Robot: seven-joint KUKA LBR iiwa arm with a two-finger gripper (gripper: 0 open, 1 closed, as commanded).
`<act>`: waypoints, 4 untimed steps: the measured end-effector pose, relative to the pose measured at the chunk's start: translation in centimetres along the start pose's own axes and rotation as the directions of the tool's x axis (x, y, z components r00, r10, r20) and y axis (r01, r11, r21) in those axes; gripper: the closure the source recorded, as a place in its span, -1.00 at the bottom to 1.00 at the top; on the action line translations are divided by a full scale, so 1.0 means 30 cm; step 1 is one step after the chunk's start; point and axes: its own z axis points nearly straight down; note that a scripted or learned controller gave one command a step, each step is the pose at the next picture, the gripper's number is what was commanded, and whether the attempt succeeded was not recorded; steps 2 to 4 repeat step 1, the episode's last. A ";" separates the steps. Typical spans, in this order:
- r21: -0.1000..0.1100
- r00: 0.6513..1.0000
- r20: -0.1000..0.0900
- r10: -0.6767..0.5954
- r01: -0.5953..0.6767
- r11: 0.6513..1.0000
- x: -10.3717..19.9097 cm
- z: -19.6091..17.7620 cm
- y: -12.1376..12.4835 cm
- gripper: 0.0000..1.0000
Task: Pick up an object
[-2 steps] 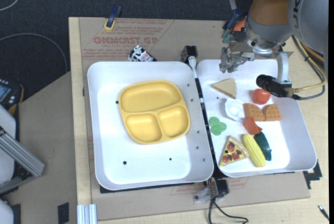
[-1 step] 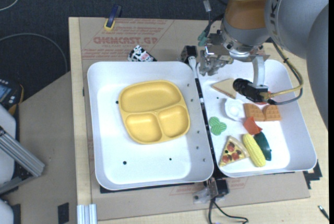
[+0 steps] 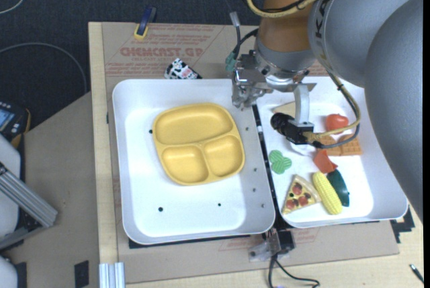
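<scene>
**A:** Which object should it go for?

**B:** I'd pick the toy corn cob (image 3: 327, 193). It lies at the near end of the right bin (image 3: 373, 196), just beside a toy pizza slice (image 3: 299, 195), with a dark green piece (image 3: 341, 190) against its other side.

**A:** How does it lie?

**B:** It lies flat. Its long axis slants from far-left to near-right, and the near end points toward the bin's front corner. The grip should go across the narrow width, square to that axis, coming straight down at mid-length so the neighbours aren't nudged.

**A:** And the gripper (image 3: 243, 97)?

**B:** It hovers farther back, over the ridge between the bins and by the far corner of the yellow divided plate (image 3: 198, 142). That puts it well apart from the corn. I cannot tell whether it is released or clenched, because the wrist hides it. It probably carries nothing.
</scene>
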 end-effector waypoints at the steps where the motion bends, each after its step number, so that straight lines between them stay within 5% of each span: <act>1: -0.001 1.000 0.000 0.003 -0.003 1.000 0.022 -0.026 -0.023 1.00; 4: -0.001 1.000 0.000 0.003 -0.003 1.000 0.022 -0.026 -0.023 1.00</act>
